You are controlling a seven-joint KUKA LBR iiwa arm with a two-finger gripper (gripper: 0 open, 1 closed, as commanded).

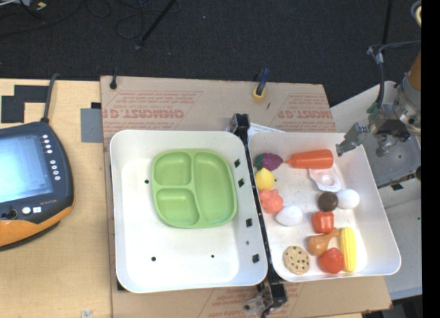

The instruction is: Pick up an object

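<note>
The right bin [385, 237] holds several toy foods: an orange carrot [311, 159], a purple piece [270, 161], a yellow lemon [265, 178], a pink strawberry [271, 201], two white eggs [289, 215] [348, 198], a brown ball [327, 201], a red pepper [322, 222], a cookie [297, 259], a corn cob [348, 248] and a tomato [331, 260]. My gripper [368, 141] hangs over the bin's far right corner, to the right of the carrot and apart from every item. Nothing shows in its grasp.
A green divided plate [192, 187] lies in the left bin [130, 241]. A black divider [251, 200] runs between the bins. At the left edge of the bench rests a teach pendant [31, 179]. Cardboard [179, 107] lies under both bins.
</note>
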